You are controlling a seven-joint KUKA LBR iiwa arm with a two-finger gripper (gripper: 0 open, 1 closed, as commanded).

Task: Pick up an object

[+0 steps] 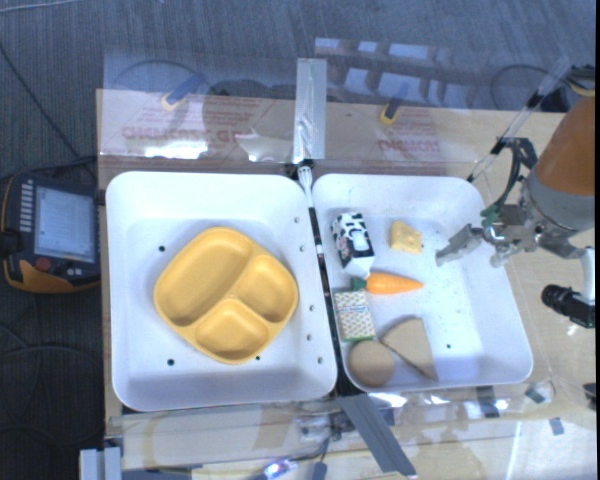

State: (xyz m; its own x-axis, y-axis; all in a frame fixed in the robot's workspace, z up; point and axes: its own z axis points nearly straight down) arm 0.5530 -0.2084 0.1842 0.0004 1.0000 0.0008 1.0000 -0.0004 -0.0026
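White plastic is what you see most of from the overhead camera: two shallow bins side by side, the left bin (130, 298) and the right bin (490, 338), meeting at a central divider.

Take the right bin as your landmark. Along its left wall, nearest the divider, you have a small black-and-white carton (352, 238) printed like a cow, lying at the upper end. Just right of it, toward the bin's middle, sits a yellow cheese wedge (406, 237). Below those two lies a toy carrot (393, 284) — orange body, green end pointing toward the divider. Below the carrot, against the left wall, you see a small green-and-white patterned packet (353, 315). In the bin's lower left corner rest a round tan bun-like piece (370, 363) and, touching it on its right, a tan wedge-shaped slice (412, 344).

Outside that landmark, the left bin holds a yellow divided plate (226, 293) with three compartments, lying near its centre.

Your gripper (458, 247) hangs over the right bin's upper right part, to the right of the cheese wedge and apart from every object; nothing sits between its fingers, and you cannot tell from this angle whether they are spread or closed. The grey arm with its orange band (572, 153) comes in over the right rim.
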